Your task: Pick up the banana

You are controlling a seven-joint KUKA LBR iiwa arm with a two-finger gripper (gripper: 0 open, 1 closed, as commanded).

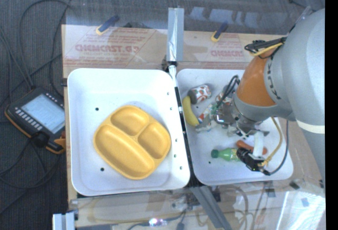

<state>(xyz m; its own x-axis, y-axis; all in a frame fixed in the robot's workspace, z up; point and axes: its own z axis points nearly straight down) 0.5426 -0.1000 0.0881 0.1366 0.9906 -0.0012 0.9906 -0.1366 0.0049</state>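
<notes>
— Bench status?
— Two white bins side by side. The left bin (84,91) holds a yellow divided tray (132,141).
— The banana?
— I see the banana (189,111) in the right bin (206,171), against its left wall, beside a small can (200,93).
— Gripper?
— The gripper (229,115) hangs over clutter just right of the banana; whether it is spread, I cannot tell. A green bottle (224,154) lies nearby.

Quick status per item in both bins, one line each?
banana: lying free along right bin's left wall
yellow tray: flat, upright, in left bin
green bottle: on its side, right bin
small can: tipped over, above banana
gripper: low over right bin, right of banana
</notes>
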